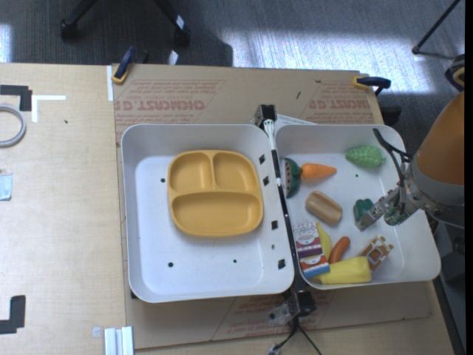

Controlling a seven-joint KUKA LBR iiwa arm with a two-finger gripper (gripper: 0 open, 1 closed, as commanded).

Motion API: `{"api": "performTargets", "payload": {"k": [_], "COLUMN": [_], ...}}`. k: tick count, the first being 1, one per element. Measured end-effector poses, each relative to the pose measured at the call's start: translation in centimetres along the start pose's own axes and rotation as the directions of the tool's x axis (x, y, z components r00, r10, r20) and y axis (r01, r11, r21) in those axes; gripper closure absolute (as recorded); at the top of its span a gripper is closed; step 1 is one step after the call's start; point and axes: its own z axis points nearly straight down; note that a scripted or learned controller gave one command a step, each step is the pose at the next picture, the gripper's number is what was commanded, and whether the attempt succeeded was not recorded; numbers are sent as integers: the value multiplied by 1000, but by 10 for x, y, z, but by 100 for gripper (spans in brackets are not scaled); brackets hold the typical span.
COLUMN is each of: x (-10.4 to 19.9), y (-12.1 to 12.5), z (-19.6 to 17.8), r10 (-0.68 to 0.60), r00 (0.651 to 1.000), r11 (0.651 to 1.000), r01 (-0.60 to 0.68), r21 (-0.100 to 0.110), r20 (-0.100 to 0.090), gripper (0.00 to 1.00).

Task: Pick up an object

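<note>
Down at the right edge of the right-hand bin (414,268) we see the gripper (386,211), a cluster of grey metal parts reaching in from the orange-banded arm (447,150). Its tips sit at a small dark green object (363,211), lumpy and glossy, but we cannot tell whether the thing lies between them or just beside them, nor how wide the claw stands.

Moving outward, we find a smooth tan bread roll (324,207) near the green piece, and above it an orange carrot (318,171) with a dark green top, tapering to the right. A pale green, knobbly leafy item (365,156) lies toward the far corner. Nearer the front wall we see a small brown and white carton (378,251), a yellow blocky piece (345,271), a slim red-orange sausage shape (338,249) and a printed white packet (308,245). A watermelon slice (287,177) leans against the dividing wall.

Across the divide, the left bin (148,272) is shallow white plastic with rounded corners, and it bears a mustard-yellow plate (216,192) moulded into three compartments, matte and smooth. Both bins rest on brown printed cardboard (170,98) laid over a pale wooden bench (59,220).
</note>
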Motion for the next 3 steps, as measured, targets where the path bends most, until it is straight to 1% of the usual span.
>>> {"api": "performTargets", "payload": {"k": [1, 2, 3], "x": [34, 40, -8], "y": [23, 26, 27], "z": [0, -77, -241], "r10": [386, 410, 501], "r00": [923, 912, 866], "r11": [923, 912, 866], "r01": [-386, -410, -501], "r21": [0, 0, 0], "r20": [0, 1, 2], "gripper": [100, 100, 100]}}
